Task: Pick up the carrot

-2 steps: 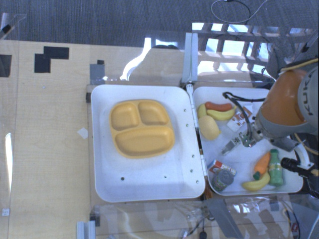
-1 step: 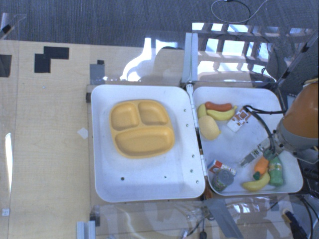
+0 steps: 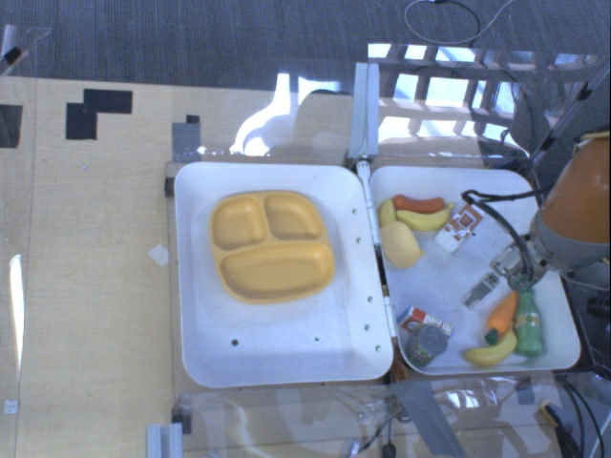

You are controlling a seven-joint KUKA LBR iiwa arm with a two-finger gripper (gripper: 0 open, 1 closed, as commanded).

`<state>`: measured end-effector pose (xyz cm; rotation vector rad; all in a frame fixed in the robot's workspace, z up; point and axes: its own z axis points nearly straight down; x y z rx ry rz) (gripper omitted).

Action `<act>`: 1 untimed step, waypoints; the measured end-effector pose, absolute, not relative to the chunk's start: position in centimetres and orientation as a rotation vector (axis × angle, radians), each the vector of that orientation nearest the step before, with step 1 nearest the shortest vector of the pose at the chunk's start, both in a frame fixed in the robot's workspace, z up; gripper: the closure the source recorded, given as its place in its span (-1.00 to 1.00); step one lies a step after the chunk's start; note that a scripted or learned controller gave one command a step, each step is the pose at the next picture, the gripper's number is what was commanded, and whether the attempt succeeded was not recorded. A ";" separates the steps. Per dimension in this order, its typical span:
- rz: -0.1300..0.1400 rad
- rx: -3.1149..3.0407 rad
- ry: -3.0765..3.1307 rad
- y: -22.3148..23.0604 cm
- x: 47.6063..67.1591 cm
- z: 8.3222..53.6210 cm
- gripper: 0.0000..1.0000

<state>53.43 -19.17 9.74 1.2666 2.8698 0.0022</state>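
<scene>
The tool (image 3: pixel 496 280) hangs low over the right bin (image 3: pixel 434 284), at the lower right of the frame, its metal fingers slightly apart and clamped on nothing. The carrot (image 3: pixel 501 315) lies just below and right of them, apart from the fingers, beside a green bottle (image 3: pixel 528 325) and above a banana (image 3: pixel 490 351). Toward the bin's lower left sits a small can (image 3: pixel 425 343). Near its upper left lie a pale lemon (image 3: pixel 401 244), a second banana (image 3: pixel 425 219), a red pepper (image 3: pixel 418 203) and a small carton (image 3: pixel 458 229). The left bin (image 3: pixel 286 342) holds a yellow divided plate (image 3: pixel 272 246).
</scene>
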 end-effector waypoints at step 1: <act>0.006 1.210 2.879 -19.5 49.4 8.9 -1.00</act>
